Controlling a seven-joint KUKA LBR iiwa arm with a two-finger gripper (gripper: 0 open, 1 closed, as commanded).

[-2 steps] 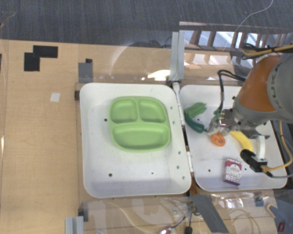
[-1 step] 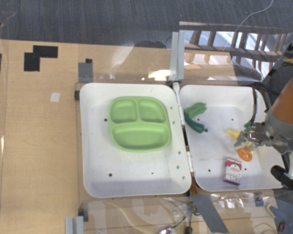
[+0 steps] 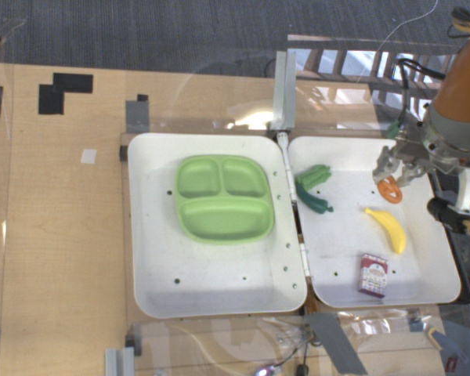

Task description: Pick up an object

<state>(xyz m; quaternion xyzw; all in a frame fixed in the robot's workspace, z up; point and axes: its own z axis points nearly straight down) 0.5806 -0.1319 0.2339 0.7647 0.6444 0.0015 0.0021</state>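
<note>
In the right bin (image 3: pixel 423 288), my gripper (image 3: pixel 395 177) hangs over the far right part, just above a small orange ring-shaped object (image 3: pixel 389 191). The gripper's tip overlaps the top of that object, and I cannot tell whether the two touch. A yellow banana (image 3: pixel 388 229) lies just in front of the orange object. A green vegetable-like toy (image 3: pixel 313 186) lies near the bin's left wall. A small dark red box (image 3: pixel 374 276) sits near the front edge.
The left bin (image 3: pixel 157 288) holds a green divided plate (image 3: pixel 223 198). A metal divider (image 3: pixel 294 210) separates the two bins. The grey arm with its orange band (image 3: pixel 458 92) comes in from the right over the right bin's far corner.
</note>
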